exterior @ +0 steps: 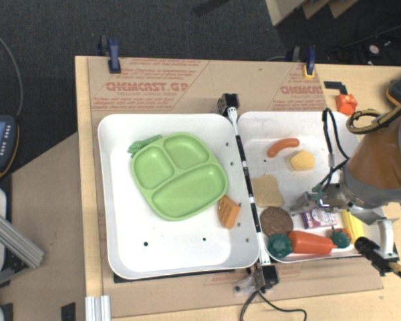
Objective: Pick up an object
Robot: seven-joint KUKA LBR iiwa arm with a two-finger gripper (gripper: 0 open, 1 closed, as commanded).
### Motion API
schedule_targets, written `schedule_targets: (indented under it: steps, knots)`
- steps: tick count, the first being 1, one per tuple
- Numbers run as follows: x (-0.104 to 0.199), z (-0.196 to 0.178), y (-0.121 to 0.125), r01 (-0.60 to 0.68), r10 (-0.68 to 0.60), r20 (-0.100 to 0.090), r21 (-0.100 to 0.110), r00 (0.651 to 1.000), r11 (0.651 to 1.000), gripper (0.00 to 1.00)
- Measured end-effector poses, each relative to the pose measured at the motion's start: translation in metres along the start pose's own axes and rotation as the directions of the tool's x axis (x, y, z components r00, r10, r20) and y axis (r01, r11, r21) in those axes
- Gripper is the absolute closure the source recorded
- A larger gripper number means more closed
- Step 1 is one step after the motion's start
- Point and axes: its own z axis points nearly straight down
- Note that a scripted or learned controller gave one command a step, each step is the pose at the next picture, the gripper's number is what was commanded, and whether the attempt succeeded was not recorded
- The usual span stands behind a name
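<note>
**Inspector A:** Right bin (254,122), report. The arm (381,162) enters from the right and covers that bin's right side. The tool (319,202) sits low over the bin's lower middle, above a small purple-and-white packet (315,218). Whether it is open, or grips anything, I cannot tell.

**Inspector B:** Objects there?

**Inspector A:** A crowded front edge: a carrot (311,243) lies long axis left to right, green top (279,245) to the left, against the near wall. A brown disc (275,221) touches it above left. A corn cob (351,227) lies just right of the packet. A tan slice (267,191) lies near the left wall. Further back a sausage (283,147) tilts up to the right, with a yellow lump (302,160) just below it.

**Inspector B:** Open room?

**Inspector A:** The back left of the right bin. In the left bin (120,199), a green divided plate (178,176) and an orange wedge (228,212) leave the front and left floor bare.
</note>
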Motion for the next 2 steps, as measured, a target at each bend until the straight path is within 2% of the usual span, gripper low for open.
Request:
schedule_targets:
  steps: [1, 2]
  knots:
    - [0.002, -0.011, 0.003, 0.003, -0.003, -0.004, -0.006, 1.000, 1.000, 1.00]
    - [-0.010, -0.087, -0.001, 0.003, -0.003, -0.012, 0.011, 1.000, 1.000, 1.00]
